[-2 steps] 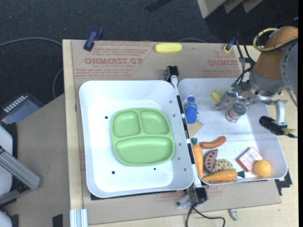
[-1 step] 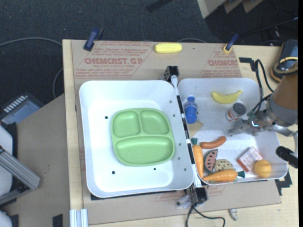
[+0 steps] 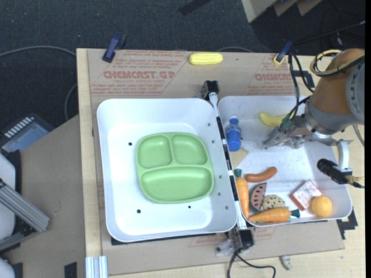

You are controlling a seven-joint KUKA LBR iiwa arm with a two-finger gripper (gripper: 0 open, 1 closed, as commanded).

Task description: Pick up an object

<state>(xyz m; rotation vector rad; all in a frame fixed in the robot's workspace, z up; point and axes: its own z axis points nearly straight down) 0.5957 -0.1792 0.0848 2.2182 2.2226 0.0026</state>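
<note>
Nearest the lens: black clip [image 3: 242,238] at the near edge, where the two bins meet. Gripper [image 3: 284,141] hangs low over the far half of the right bin [image 3: 255,101]; jaw gap unreadable from this angle, nothing seen held. Grey arm with orange band [image 3: 338,94] comes in from the right.

Just behind the gripper, close to touching: yellow banana [image 3: 268,119] by the far wall. Left of it, apart: blue bottle [image 3: 233,135] lying along the bin's left wall. Nearer, well clear of the gripper: red sausage [image 3: 261,174], then watermelon slice [image 3: 257,195] and a speckled round biscuit [image 3: 273,201] side by side. Upright-lying carrot [image 3: 242,194] hugs the left wall; second carrot [image 3: 269,215] runs along the near wall. Near right corner: red-and-white packet [image 3: 305,194] touching a yellow-orange fruit [image 3: 322,205].

Left bin [image 3: 116,172] holds a green divided plate [image 3: 174,167], flat, centred.

Surface: pale bench board [image 3: 156,74] with red CHEMCAST print, a yellow corn cob [image 3: 206,58] lying on it behind the bins, blue clamps [image 3: 113,48] at the far corners. Around it: dark carpet floor [image 3: 58,16], cables across it.
</note>
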